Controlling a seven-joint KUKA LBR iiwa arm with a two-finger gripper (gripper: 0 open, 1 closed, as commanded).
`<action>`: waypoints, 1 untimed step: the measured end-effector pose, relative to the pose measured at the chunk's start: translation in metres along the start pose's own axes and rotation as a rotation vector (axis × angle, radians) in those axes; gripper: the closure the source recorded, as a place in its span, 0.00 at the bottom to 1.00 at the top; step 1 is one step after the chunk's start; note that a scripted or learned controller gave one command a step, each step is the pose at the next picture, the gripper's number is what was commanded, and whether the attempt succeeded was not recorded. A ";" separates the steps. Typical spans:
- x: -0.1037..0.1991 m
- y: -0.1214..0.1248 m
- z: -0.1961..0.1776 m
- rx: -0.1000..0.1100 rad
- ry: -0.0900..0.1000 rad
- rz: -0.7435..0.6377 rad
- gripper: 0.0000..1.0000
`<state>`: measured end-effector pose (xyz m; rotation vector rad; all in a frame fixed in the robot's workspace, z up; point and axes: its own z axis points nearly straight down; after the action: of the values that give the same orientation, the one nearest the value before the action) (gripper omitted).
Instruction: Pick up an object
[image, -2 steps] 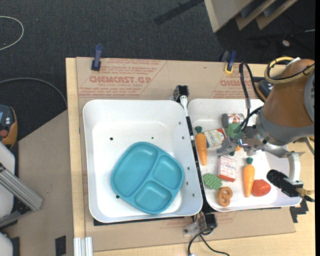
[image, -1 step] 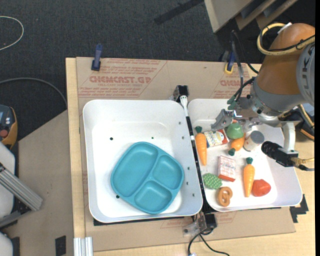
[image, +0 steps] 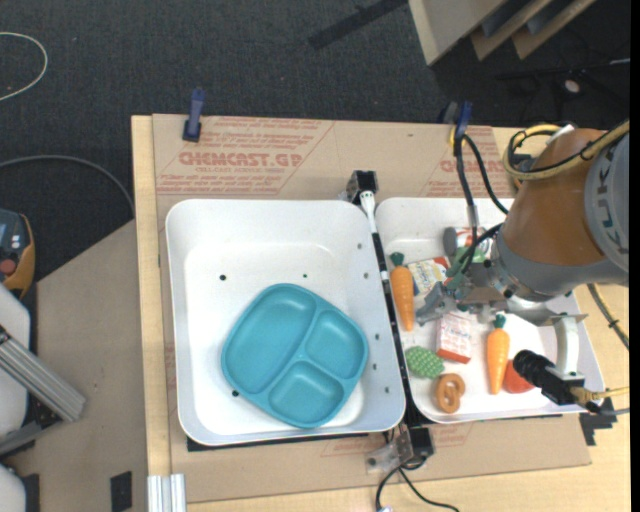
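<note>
While the arm (image: 560, 215) hangs low over the right bin (image: 420, 215), I can't tell whether its gripper (image: 455, 290) is apart or together; the wrist hides most of it, and I see nothing plainly caught in it.

No single object is named, so anything in that bin will do. A carrot (image: 402, 296) lies along the bin's left wall, just left of the gripper. A small red and white packet (image: 456, 337) sits just nearer, and another packet (image: 428, 272) lies beside the carrot's top. Nearer still are a green piece (image: 424, 361) and a brown pretzel-like ring (image: 450, 391); a second carrot (image: 497, 358) lies to their right with a red thing (image: 516, 377) touching it.

My worry is the crowding. With the packets and the carrot so close together under the tool, a close could pinch two things or just an edge. The flat packet may slide away instead of lifting. The carrot sits hard against the wall, so a finger might strike the rim. The blue divided plate (image: 295, 353) in the left bin (image: 190, 300) is well apart and poses no risk.
</note>
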<state>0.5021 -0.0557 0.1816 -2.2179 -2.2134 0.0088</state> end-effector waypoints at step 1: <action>0.000 0.004 -0.014 -0.012 -0.002 -0.001 1.00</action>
<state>0.5062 -0.0560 0.1951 -2.2240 -2.2222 -0.0022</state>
